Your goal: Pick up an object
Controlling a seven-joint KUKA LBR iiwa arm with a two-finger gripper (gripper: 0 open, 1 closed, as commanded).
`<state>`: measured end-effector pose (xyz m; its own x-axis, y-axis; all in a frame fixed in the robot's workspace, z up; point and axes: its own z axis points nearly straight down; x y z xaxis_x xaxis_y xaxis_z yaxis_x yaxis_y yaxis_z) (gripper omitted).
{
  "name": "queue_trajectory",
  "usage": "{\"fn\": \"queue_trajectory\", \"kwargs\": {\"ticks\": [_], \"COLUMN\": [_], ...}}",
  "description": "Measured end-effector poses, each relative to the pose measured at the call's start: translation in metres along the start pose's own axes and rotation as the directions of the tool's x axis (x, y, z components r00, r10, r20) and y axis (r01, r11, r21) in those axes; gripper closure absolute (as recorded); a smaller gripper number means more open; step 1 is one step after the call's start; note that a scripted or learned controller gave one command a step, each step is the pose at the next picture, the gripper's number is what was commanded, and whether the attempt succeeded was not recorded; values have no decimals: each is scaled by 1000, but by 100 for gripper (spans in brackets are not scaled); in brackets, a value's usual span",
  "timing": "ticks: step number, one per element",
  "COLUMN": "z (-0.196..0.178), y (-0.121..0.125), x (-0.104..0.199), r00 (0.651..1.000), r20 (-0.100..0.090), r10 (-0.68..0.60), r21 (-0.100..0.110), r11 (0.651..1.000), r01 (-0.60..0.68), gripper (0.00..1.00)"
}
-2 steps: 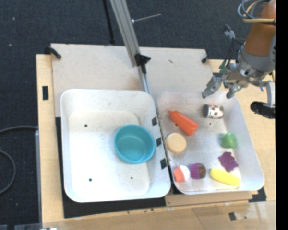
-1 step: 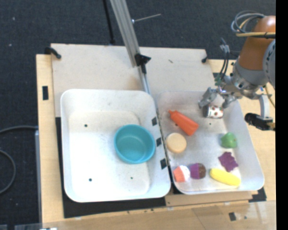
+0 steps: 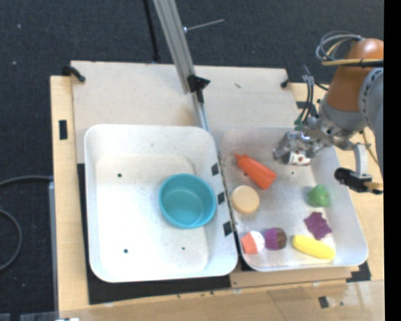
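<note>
My gripper [image 3: 292, 154] hangs over the back of the right bin [image 3: 341, 243], to the right of an orange carrot-shaped toy [image 3: 256, 170]. I see nothing held in it. Below the carrot lies a round tan piece [image 3: 245, 199]. A green ball-like toy [image 3: 318, 195] and a purple piece [image 3: 317, 224] lie toward the bin's right side. Along the front edge sit a red-and-white toy [image 3: 252, 242], a dark purple one [image 3: 275, 238] and a yellow banana-like toy [image 3: 313, 247]. A blue bowl [image 3: 187, 200] stands in the left bin [image 3: 120, 246].
A slanted metal pole [image 3: 178, 42] rises from the back of the bench and ends in a clamp between the bins. The grey arm with its orange band [image 3: 351, 72] comes in from the right, above the right bin's rear corner.
</note>
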<state>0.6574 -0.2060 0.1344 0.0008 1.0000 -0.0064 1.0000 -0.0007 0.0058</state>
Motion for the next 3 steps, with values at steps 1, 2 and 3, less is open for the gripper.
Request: {"fn": "queue_trajectory", "kwargs": {"ticks": [1, 2, 3], "z": [-15, -61, -111], "y": [2, 5, -1], "x": [0, -7, -3], "r00": [1000, 1000, 1000], "r20": [1, -4, -4], "r10": [-1, 1, -3], "r21": [-7, -1, -1], "r11": [1000, 1000, 1000], "r01": [1, -1, 3], "gripper": [100, 100, 100]}}
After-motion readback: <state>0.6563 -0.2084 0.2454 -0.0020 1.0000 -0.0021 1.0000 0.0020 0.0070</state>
